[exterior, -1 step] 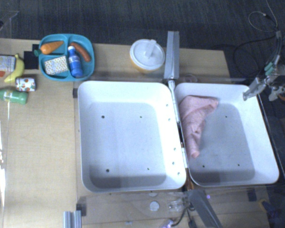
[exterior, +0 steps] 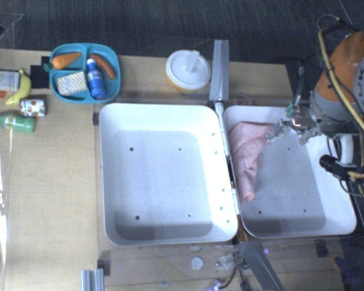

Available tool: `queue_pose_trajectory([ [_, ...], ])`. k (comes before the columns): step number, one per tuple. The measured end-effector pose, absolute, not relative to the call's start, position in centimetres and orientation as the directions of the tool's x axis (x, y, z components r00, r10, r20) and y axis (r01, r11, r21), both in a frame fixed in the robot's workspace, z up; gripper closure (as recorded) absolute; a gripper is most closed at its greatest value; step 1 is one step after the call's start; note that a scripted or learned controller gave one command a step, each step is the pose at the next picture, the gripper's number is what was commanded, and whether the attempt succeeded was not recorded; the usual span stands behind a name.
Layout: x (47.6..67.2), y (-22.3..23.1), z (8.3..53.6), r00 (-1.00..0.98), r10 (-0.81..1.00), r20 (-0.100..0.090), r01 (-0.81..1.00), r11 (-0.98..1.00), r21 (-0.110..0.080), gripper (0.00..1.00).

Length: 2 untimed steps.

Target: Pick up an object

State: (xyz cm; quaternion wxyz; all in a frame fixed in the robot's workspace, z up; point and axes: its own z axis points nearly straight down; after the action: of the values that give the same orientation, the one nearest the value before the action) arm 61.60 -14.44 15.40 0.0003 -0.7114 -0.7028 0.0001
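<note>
pink cloth [exterior: 247, 156] crumpled along the left wall of the right bin [exterior: 303, 220], long axis running from the far edge toward the near edge, upper part bunched wide, lower end tapering to a narrow tail. soft, matte, folded in loose ridges; likely to sag and drape once lifted, by the look of it. no other loose item to be made out in that bin.

claw [exterior: 294, 128] just to the right of the cloth's upper end, over the far part of the same bin, near the top right corner of the fabric. too small and cluttered with metal parts to tell apart from together, and nothing visibly clamped. for a grasp, judged from here, a short shift leftward and down onto the bunched upper folds, closing across the ridges rather than along them.

grey arm with orange band [exterior: 346, 56] reaching in from the right, yellow and black cables looping round it.

left bin [exterior: 164, 232] smooth white plastic, shallow, with rounded corners.

farther out on the pale wooden surface [exterior: 42, 193]: a round white lidded cup [exterior: 188, 70], a blue divided tray [exterior: 112, 77] with toy food, a banana [exterior: 19, 88], a small can [exterior: 32, 107], a green bottle [exterior: 12, 122].
</note>
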Motion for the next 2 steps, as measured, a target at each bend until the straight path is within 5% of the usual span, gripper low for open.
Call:
queue_pose_trajectory([
  [1, 66.3, -10.4, 9.1, -0.144, 0.990, -0.005, 0.990, 0.144, 0.015, 0.00],
  [2, 59.5, -11.7, 9.2, -0.270, 0.963, -0.006, 0.963, 0.270, 0.015, 0.00],
])
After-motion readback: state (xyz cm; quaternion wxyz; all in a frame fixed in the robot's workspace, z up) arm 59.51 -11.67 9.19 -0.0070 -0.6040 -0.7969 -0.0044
